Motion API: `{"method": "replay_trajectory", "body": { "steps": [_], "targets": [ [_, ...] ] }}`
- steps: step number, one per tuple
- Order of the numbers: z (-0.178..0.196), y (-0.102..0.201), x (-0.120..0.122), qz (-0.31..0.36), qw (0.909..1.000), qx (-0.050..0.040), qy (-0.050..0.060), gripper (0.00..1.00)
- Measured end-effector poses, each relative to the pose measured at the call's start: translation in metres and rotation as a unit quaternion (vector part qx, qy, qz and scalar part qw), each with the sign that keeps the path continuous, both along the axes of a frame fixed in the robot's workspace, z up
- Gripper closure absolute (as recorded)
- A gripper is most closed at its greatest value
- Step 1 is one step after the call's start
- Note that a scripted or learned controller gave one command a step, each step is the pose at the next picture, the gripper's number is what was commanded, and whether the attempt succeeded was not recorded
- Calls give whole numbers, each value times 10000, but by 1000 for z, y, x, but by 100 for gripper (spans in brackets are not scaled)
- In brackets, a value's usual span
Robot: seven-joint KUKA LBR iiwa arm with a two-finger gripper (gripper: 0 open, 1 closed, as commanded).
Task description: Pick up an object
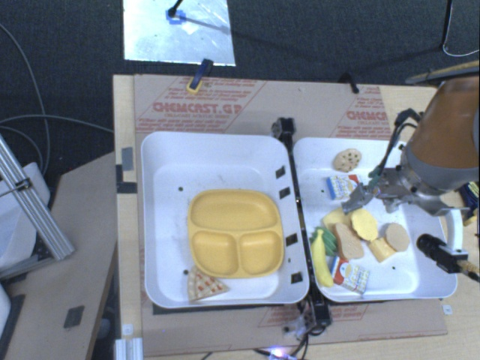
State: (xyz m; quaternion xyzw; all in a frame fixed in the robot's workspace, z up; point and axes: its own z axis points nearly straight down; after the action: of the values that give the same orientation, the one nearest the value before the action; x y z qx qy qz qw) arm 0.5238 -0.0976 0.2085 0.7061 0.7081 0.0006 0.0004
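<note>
Down in the right bin (pixel 431 280) sits the pincer (pixel 361 197), its grey metal fingers low over the toy food — whether they are open or closed I cannot tell from this angle, and nothing can be seen caught between them. Just under the tip lies a yellow round piece (pixel 364 224), and right beside that a slice of brown bread (pixel 348 241) and a tan round bun (pixel 397 237) with a yellow cheese wedge (pixel 381 250) touching it. A small blue-and-white carton (pixel 339 185) lies just left of the pincer, and a chocolate-chip cookie (pixel 347 159) sits nearer the bin's far edge. Along the bin's left wall there is a banana (pixel 322 259) with a green piece (pixel 318 240) against it, and a second printed carton (pixel 351 275) near the front.

Behind the pincer rises the arm (pixel 446 137) — its orange band broad at the right of the view.

Across the divider, the left bin (pixel 165 201) holds a yellow divided plate (pixel 236 232) and a pizza slice (pixel 204 284) by the front wall. Both bins rest on a cardboard sheet (pixel 225 103) on the bench (pixel 124 115).
</note>
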Motion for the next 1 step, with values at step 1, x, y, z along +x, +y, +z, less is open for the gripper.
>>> {"method": "replay_trajectory", "body": {
  "steps": [1],
  "targets": [
    [-109,-45,38,-19,10000,-3,33,0]
  ]
}}
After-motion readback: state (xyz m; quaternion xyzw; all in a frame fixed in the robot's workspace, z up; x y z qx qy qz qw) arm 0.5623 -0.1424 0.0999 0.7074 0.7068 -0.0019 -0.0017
